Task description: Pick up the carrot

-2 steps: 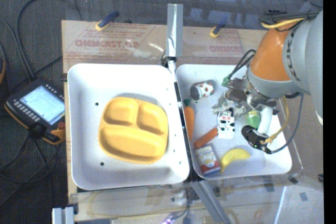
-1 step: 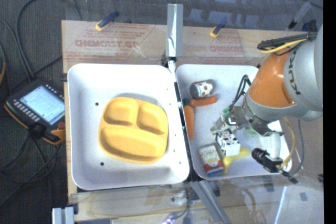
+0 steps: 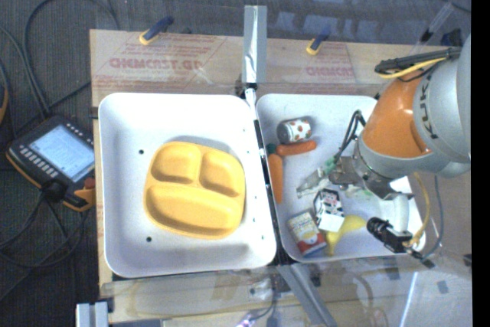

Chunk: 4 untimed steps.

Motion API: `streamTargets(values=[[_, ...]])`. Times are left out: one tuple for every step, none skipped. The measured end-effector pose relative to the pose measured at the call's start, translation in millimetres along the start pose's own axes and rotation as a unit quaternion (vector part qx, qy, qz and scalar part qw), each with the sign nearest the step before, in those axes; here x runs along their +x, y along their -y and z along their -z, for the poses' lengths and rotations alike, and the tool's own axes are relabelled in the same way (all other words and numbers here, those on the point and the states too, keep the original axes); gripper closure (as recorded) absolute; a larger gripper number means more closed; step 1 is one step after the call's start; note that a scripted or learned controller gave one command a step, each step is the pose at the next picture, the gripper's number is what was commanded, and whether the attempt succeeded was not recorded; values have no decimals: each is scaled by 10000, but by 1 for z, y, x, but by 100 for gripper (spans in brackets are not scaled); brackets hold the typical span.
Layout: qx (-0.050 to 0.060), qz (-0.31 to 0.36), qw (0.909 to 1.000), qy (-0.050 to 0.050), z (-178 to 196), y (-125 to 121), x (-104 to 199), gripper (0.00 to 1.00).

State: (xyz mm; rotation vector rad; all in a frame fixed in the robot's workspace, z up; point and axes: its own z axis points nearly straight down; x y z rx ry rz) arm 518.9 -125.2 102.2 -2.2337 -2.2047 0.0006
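Note:
The carrot [image 3: 275, 177] is a slim orange piece lying lengthwise against the left wall of the right bin [image 3: 269, 215], its tip toward the near edge. My gripper [image 3: 328, 178] hangs over the middle of the right bin, a short way to the right of the carrot and not touching it. Nothing orange shows at the gripper. The arm's orange band [image 3: 394, 122] sits above and to the right of it.
A red-orange stick [image 3: 297, 148] lies crosswise just behind the carrot, with a small can [image 3: 295, 129] beyond it. A small box [image 3: 302, 225], a black-and-white packet [image 3: 328, 202] and a yellow piece [image 3: 350, 226] crowd the near part. The left bin [image 3: 122, 126] holds a yellow divided tray [image 3: 196, 188].

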Motion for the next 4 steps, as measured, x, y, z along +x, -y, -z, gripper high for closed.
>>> streamTargets(values=[[-37,322,9995,11,-15,-44,10,0],[-15,1416,9899,79,-14,-112,14,0],[-34,1422,9898,61,-4,-113,17,100],[1,404,9992,25,81,-148,107,100]])
